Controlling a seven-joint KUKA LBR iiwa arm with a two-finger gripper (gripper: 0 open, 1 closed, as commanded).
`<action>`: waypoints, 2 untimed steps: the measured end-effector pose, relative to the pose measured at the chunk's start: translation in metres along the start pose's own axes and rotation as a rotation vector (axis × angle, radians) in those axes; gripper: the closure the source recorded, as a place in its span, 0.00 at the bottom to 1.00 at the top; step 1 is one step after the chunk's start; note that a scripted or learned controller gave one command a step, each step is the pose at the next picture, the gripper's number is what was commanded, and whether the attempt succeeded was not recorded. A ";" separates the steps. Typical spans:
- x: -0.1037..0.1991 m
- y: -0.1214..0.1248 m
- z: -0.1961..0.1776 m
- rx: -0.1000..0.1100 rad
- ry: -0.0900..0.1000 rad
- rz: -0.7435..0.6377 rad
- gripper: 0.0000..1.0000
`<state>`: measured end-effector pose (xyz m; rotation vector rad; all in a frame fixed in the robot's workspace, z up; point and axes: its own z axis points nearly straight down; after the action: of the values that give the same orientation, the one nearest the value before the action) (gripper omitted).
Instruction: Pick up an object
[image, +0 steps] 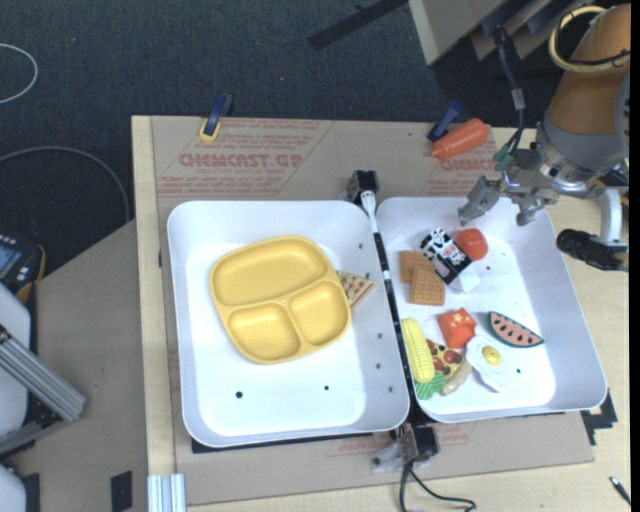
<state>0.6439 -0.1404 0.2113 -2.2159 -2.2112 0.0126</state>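
Gripper (505, 203) spread open, nothing between the two grey fingers (478, 203), hanging over the far rim of the right bin (572, 330) at about one o'clock of that bin, apart from every toy below.

Nearest the camera, at six o'clock in the right bin: corn cob (416, 355) lying lengthwise, touching a pizza slice (446, 372); fried egg (488, 360) just beside them. Slightly farther: red pepper piece (457, 325) and watermelon slice (514, 331) at four o'clock. Toward bin centre: two brown waffle squares (422, 278) overlapping. Farther, at eleven o'clock: black-and-white cow-print carton (441, 250) touching a red tomato (470, 243), near but below the open fingers.

Left bin (200, 330): yellow divided plate (278, 297) in the middle, tan cracker (355, 288) at its three o'clock edge.

Beyond both bins, on the cardboard: orange carrot (460, 138) at twelve o'clock, yellow-and-blue clamp (213, 118) far left.
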 end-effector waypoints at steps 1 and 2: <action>0.000 0.003 -0.007 -0.013 -0.002 -0.002 0.00; 0.005 -0.006 0.041 -0.007 -0.001 -0.002 0.00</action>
<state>0.6379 -0.1357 0.1706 -2.2172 -2.2176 0.0057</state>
